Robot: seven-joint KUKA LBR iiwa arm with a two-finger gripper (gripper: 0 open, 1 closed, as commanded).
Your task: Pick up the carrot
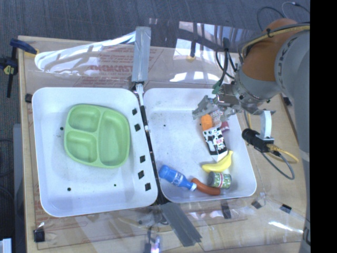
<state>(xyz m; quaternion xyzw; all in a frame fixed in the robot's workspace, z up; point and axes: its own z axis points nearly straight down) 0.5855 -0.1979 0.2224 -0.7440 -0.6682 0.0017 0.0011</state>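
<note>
The carrot (206,122) is a short orange piece in the upper right part of the right bin (174,115). My gripper (209,110) hangs directly over its upper end and covers it, so the carrot pokes out just below the gripper's tip. The grey arm with its orange band (266,54) reaches in from the right. The view does not settle whether the carrot is held.
Right below the carrot lies a black-and-white patterned box (215,139), then a banana (218,162), a green can (221,181), a red-orange stick-shaped item (206,187) and a blue bottle (174,176). The left bin (47,183) holds a green divided plate (97,135).
</note>
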